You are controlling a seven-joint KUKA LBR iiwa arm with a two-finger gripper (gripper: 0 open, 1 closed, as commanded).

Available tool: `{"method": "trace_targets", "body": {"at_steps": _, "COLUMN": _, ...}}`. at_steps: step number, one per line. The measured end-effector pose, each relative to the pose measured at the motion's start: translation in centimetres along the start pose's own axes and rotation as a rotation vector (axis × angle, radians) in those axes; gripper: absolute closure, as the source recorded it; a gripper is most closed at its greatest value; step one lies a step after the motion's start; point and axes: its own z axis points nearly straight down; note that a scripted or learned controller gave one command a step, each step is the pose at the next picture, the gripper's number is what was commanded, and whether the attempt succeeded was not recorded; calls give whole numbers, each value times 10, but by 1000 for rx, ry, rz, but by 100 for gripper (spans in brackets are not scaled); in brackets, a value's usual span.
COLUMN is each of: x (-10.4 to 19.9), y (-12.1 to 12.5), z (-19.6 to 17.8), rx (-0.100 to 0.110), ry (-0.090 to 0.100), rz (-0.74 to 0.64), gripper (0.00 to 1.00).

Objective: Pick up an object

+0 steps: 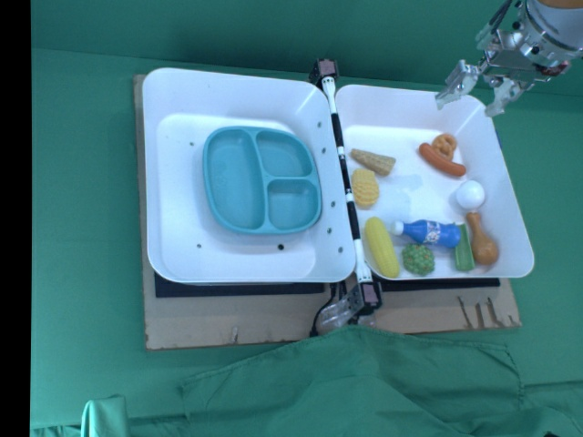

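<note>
My gripper [477, 90] hangs open above the far right corner of the right bin [515, 217], with nothing between its fingers. Below it in that bin lie a sausage [442, 159] and a pretzel [445, 141]. A white egg [470, 194] and a chicken drumstick [481, 239] sit along the right side. A blue bottle [430, 233], a green broccoli piece [418, 259], a green pod [464, 249] and a yellow banana [381, 247] lie near the front. A corn cob [364, 188] and a cone-shaped piece [374, 161] rest on the left side.
The left bin [173, 107] holds a teal divided plate [262, 178]. A black divider with clamps [339, 153] runs between the bins. Both bins stand on a cardboard sheet [228, 330], with green cloth [364, 385] bunched at the front.
</note>
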Motion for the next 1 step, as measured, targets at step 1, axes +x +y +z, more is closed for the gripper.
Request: {"method": "trace_targets", "body": {"at_steps": 1, "x": 0, "y": 0, "z": 0, "rx": 0, "ry": 0, "rz": 0, "gripper": 0}}
